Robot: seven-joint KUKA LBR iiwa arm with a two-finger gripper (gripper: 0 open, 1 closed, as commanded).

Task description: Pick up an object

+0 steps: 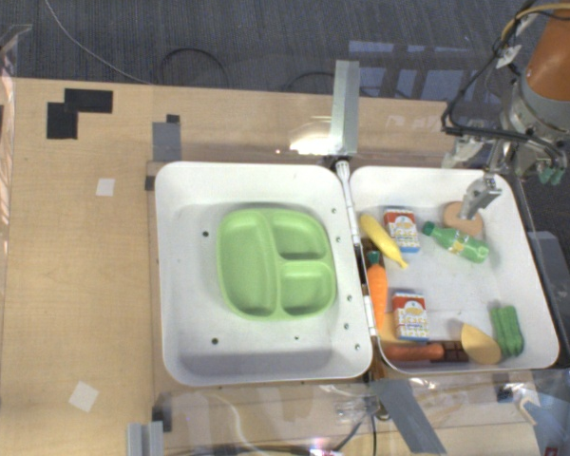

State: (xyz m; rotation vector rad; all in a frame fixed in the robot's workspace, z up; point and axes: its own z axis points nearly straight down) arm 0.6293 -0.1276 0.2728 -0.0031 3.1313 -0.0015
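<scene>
Showed two white bins from above, with the gripper (479,198) low over the far right corner of the right bin (541,302), just above a tan disc (465,223) that lay touching a green bottle (459,243). Could not tell whether the jaws stood wide or narrow, and saw nothing held between them. Risked, by judgement, skidding off the disc, which lay flat and offered little edge to pinch, or knocking the crowding bottle toward the juice box (400,229) and banana (382,239) nearby and coming away with nothing.
</scene>
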